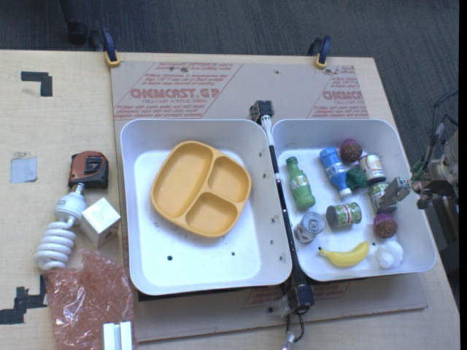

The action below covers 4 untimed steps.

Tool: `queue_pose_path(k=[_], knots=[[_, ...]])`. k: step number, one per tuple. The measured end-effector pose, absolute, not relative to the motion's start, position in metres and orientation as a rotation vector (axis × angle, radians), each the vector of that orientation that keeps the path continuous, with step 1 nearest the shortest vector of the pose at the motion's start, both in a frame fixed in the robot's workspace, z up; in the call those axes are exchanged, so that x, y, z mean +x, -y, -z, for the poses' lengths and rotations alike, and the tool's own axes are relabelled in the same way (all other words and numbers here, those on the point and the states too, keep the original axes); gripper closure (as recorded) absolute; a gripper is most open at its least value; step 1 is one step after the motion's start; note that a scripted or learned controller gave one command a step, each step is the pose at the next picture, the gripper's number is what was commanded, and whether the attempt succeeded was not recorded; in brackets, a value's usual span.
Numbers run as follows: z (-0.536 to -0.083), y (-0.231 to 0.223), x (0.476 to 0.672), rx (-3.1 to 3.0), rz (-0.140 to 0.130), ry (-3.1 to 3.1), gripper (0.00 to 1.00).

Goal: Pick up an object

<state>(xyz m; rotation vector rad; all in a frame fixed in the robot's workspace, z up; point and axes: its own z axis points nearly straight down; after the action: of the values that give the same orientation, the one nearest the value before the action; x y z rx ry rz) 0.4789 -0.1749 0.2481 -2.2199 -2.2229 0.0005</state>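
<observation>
The claw (398,192) comes in at the right bin's (292,133) right edge, low among the clutter; how wide it stands and whether it grips anything, I cannot tell. Candidates crowd it: a small can (379,193) just left, a dark purple fruit (385,227) just nearer, a green-labelled jar (344,214) further left. Best play, I'd say: pick one isolated piece, drop straight, avoid nudging neighbours. The banana (344,254) lies clear at the near edge.

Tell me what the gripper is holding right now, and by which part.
Nothing shows between its fingers. The gripper hangs over the right side of the right bin, just above a small can and a dark red ball.
</observation>
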Motion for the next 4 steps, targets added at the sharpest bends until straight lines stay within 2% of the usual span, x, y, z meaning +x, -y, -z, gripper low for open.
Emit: queue_pose_path(k=[1,2,3,4], knots=[[-0.119,0.221,0.529,-2.221,0.001,2.221,0.0],[-0.101,0.177,0.494,-2.224,0.001,2.222,0.0],[-0.111,0.177,0.495,-2.227,0.003,2.223,1.0],[-0.157,0.129,0.539,-2.221,0.0,2.223,1.0]])
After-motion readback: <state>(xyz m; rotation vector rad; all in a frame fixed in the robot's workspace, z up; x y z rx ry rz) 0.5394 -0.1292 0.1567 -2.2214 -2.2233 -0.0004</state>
